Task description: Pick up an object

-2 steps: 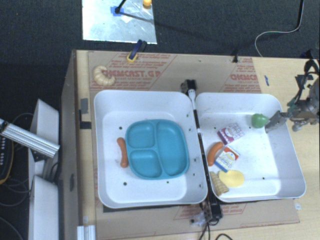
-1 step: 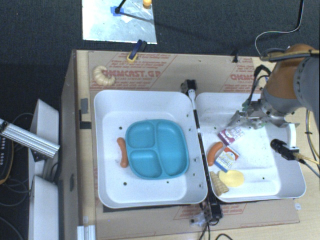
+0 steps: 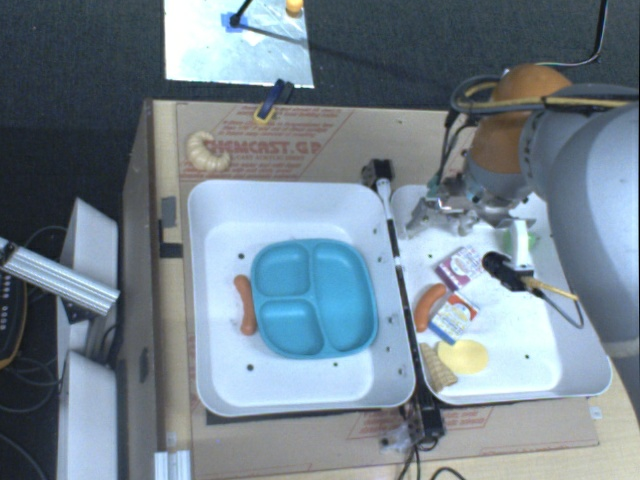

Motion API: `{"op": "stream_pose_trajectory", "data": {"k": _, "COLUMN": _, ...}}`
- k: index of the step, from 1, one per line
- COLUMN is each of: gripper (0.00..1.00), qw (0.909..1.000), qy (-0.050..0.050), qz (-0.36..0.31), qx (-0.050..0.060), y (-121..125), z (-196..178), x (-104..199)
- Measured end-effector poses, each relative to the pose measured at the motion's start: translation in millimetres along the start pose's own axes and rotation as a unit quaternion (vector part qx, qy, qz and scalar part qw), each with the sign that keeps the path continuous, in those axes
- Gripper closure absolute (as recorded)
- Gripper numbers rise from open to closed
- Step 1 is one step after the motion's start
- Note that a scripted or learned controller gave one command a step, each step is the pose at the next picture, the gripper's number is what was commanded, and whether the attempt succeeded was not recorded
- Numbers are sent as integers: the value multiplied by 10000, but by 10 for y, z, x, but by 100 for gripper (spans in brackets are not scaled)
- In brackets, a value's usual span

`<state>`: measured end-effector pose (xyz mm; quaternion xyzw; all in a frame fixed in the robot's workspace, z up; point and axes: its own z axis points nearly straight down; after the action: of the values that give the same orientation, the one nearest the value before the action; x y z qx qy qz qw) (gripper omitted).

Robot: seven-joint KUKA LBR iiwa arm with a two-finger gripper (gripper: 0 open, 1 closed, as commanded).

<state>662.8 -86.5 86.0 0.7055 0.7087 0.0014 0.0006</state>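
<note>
Cardboard-topped bench (image 3: 300, 148) is carrying a left bin (image 3: 215, 228) and a right bin (image 3: 585, 373), both white. The gripper (image 3: 437, 213) is hovering at the right bin's far corner beside the divide, with nothing visibly held; open or closed, I cannot tell. A small purple-and-white packet (image 3: 461, 265) is lying flat near it, beside an orange sausage (image 3: 429, 306). I am judging the packet light, thin and slippery, so pinching across its short edges is looking safest.

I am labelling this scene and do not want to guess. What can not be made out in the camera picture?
- Right shallow white bin: the grey arm covers its far right side in the camera view.
- Green-and-white object: partly under the arm; its kind is unclear.
- Small purple-and-white packet and red-and-yellow packet: print too small to read.
- Metal gripper: blurred; it hides the bin floor beneath it.
</note>
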Motion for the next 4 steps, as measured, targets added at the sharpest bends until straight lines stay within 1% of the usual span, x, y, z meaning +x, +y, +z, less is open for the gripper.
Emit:
{"op": "stream_pose_trajectory", "data": {"k": 1, "gripper": 0, "qw": 10000, "qy": -11, "qz": 14, "qx": 11, "y": -549, "z": 14, "x": -254}}
{"op": "stream_pose_trajectory", "data": {"k": 2, "gripper": 0, "qw": 10000, "qy": -5, "qz": 9, "qx": 13, "y": -633, "z": 15, "x": -141}}
{"op": "stream_pose_trajectory", "data": {"k": 3, "gripper": 0, "qw": 10000, "qy": -8, "qz": 4, "qx": 4, "y": -284, "z": 16, "x": -206}}
{"op": "stream_pose_trajectory", "data": {"k": 4, "gripper": 0, "qw": 10000, "qy": -5, "qz": 3, "qx": 8, "y": -450, "z": 13, "x": 10}}
